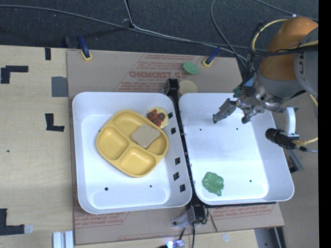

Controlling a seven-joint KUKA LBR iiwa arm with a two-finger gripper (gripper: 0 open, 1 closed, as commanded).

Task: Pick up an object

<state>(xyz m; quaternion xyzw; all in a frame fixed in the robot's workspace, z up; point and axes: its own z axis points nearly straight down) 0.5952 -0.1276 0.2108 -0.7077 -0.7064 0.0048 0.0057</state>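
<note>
Looking down on the bench, two shallow white bins sit side by side, split by a black centre divider [178, 138], which serves as the reference for all positions below. Left bin [88, 190], touching the divider on its left side: holds a yellow compartment tray [116, 138] lying at a slant near the bin's middle. One of the tray's compartments, the one toward the divider, carries a tan slice of toast [145, 135]. Between the tray's upper corner and the divider, a small red-and-dark berry-like piece [157, 117] sits on a yellow patch; whether that patch belongs to the tray cannot be told. Right bin [274, 190], touching the divider on its right side: holds one green leafy toy vegetable [212, 183], low in the bin, near the divider and close to the near wall. Gripper [232, 113] hovers over the upper part of the right bin, well apart from the green vegetable, fingers spread wide with nothing between them. Grey arm with orange band [289, 40] enters further right of the divider. Beyond the divider's far end, on the cardboard, a small green dotted item [190, 67] lies outside both bins.
</note>
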